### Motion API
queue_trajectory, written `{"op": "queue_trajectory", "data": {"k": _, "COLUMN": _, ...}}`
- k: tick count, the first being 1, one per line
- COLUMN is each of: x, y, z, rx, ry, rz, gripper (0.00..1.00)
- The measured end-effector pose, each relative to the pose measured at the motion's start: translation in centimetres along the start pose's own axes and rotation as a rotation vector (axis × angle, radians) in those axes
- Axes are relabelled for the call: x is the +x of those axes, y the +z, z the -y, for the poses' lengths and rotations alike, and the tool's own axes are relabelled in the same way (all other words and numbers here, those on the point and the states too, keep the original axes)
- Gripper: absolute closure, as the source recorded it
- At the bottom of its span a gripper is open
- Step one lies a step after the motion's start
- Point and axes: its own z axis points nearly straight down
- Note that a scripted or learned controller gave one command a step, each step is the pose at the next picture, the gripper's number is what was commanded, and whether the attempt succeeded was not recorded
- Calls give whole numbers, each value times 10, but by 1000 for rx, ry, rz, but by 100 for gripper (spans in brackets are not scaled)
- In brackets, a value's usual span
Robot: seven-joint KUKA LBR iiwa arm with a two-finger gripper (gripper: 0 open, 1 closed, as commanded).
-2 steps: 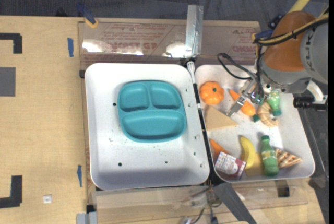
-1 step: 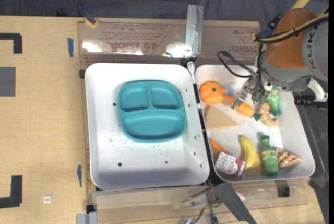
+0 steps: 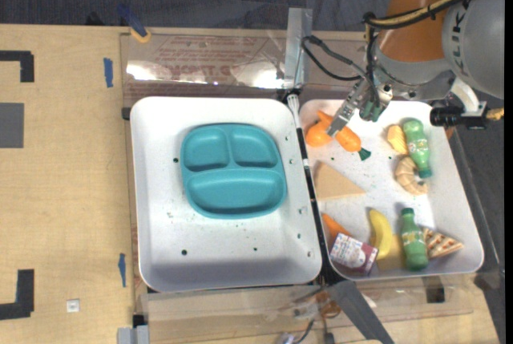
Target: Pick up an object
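From the camera above the bench, the grey arm (image 3: 449, 22) with its orange band reaches in from the right and hangs over the far left part of the right bin (image 3: 461, 198). Its gripper (image 3: 353, 111) points down and to the left, just above an orange carrot (image 3: 346, 137) that lies near the bin's far left corner; whether the two fingers stand apart or together cannot be told at this slant, and nothing is seen between them. A second orange piece (image 3: 317, 134) lies touching the bin's left wall beside the carrot. Further right in the same bin lie a green bottle (image 3: 417, 146), a yellowish item just left of it, and a croissant (image 3: 410, 174) beneath them. A tan wedge (image 3: 337, 182) rests against the left wall in the middle. Toward the near edge sit a banana (image 3: 383, 232), another green bottle (image 3: 414, 240), a pizza slice (image 3: 442, 243) and a small purple and white packet (image 3: 353, 251). The left bin (image 3: 160, 254) holds a teal divided plate (image 3: 232, 170), lying flat near its centre.
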Motion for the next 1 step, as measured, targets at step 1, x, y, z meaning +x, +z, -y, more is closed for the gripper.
{"op": "queue_trajectory", "data": {"k": 1, "x": 27, "y": -59, "z": -29, "rx": 3, "ry": -118, "rz": -2, "gripper": 100}}
